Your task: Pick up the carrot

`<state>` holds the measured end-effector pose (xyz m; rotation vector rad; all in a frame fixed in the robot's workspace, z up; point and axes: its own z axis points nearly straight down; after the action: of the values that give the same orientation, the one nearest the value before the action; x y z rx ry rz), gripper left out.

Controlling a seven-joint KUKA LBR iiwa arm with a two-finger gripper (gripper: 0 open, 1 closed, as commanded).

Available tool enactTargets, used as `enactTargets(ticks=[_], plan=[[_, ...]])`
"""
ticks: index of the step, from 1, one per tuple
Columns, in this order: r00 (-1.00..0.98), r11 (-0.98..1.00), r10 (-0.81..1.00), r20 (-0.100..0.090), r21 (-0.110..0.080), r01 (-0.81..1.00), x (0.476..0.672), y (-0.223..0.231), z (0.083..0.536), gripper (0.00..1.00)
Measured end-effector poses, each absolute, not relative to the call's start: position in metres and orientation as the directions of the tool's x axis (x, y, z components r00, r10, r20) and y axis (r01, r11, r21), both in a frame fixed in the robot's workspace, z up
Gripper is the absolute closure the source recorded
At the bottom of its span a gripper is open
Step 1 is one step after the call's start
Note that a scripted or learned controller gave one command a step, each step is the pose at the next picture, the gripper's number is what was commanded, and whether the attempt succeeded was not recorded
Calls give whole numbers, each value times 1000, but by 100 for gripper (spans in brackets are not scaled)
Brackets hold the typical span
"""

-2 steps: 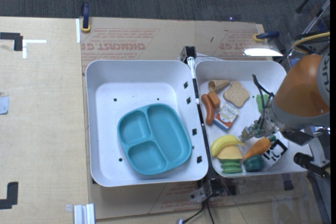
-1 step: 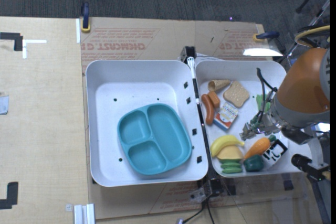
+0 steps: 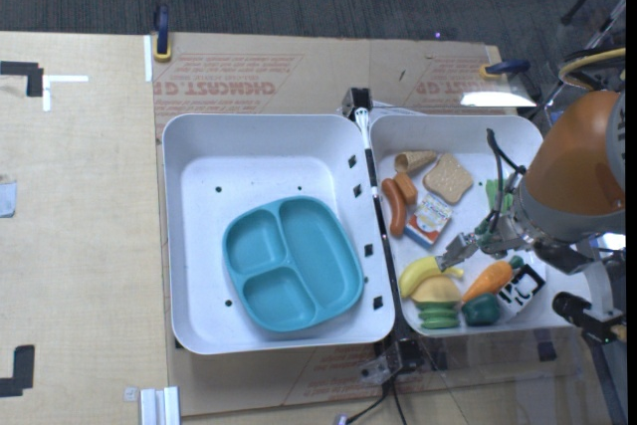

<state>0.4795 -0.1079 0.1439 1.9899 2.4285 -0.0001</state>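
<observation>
Carrot-picking scene, left to right: a teal three-compartment plastic plate (image 3: 292, 264) lies in the left white bin (image 3: 189, 214). In the right white bin (image 3: 468, 126), a yellow banana (image 3: 423, 272) sits left of the hand (image 3: 466, 248), open and holding nothing. The orange carrot (image 3: 486, 280) lies tilted just below-right of it, near the front wall.
</observation>
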Motion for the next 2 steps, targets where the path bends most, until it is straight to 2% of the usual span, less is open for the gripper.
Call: enactTargets(ticks=[1,2], plan=[[-426,426,905,-4,3,905,480,-135,92,0],[-424,424,906,-6,6,906,482,-136,101,100]])
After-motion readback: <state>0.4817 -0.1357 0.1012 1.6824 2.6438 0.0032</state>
